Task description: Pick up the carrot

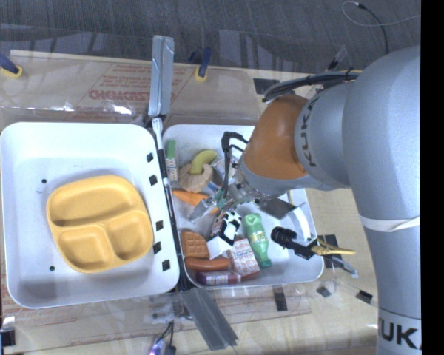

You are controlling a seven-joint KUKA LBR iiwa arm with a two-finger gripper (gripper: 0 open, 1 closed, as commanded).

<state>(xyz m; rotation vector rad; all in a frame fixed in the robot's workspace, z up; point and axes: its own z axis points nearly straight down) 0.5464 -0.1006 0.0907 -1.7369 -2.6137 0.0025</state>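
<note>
Gripper (223,200) sits low in the right bin (311,268), tucked under the orange wrist band and the bulk of the arm (340,132). You can't tell from this angle how it is set: the wrist hides most of it and clutter fills the rest.

Carrot (190,196): small orange piece lying flat near the right bin's left wall, long axis roughly left-right, just beside the gripper on its left. Nothing is visibly clamped on it, so count it as not picked.

Neighbours, working outward: a beige lumpy item (193,177) touching or nearly touching the carrot from above, a yellow banana (204,157) beyond that, a waffle-like brown square (194,242) below, a green bottle (257,239) to the lower right. The yellow divided tray (98,220) lies in the left bin (15,198), well apart.

Handling, as judgement: looks like a light, stiff toy piece with a smooth, likely slippery skin and a tapering shape. You'd do best taking it across the thick middle, closing across its width, not the tip, where it may squirt out. Expect the beige item to get in the way.
</note>
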